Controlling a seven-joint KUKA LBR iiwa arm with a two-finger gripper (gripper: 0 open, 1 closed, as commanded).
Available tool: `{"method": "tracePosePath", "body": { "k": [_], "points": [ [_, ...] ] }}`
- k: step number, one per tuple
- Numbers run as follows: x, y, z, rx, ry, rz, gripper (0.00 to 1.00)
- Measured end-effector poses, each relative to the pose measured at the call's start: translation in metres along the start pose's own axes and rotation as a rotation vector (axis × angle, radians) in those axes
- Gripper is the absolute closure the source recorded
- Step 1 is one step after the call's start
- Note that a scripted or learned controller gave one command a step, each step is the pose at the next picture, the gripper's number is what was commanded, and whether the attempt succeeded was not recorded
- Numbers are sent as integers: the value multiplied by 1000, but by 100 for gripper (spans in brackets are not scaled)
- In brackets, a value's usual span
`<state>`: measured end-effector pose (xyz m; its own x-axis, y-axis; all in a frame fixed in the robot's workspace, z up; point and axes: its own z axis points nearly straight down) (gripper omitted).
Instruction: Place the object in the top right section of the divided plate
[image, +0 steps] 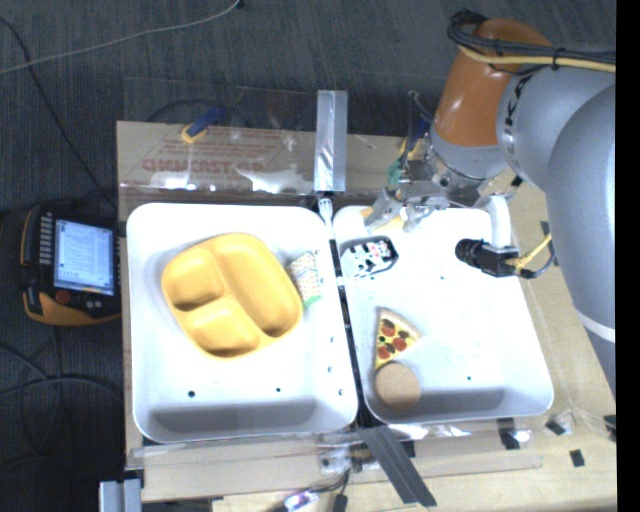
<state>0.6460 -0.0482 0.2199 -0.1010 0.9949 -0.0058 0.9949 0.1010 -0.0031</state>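
Several toys are seen in the right bin (500, 330); the wrong one could be taken. The jaws' state cannot be told at the gripper (405, 205).

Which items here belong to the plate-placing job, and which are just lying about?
Job:
- yellow divided plate in the left bin
- gripper at the right bin's top edge

Which object is meant is unclear.

Lying about:
- pizza slice toy
- brown disc
- black-and-white item
- small cup beside the plate
- handheld pendant

At the frame's upper right you are looking at the grey arm (580, 150), an orange band (475, 95) topping its wrist, with yellow and black cables trailing alongside.
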Motion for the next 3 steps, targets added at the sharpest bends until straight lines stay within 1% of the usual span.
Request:
{"method": "tracePosePath", "body": {
  "k": [1, 2, 3],
  "points": [
    [81, -12, 37, 0, 6, -192, 100],
    [100, -15, 61, -8, 1, -144, 100],
    [135, -2, 97, -1, 5, -211, 100]
  ]
}}
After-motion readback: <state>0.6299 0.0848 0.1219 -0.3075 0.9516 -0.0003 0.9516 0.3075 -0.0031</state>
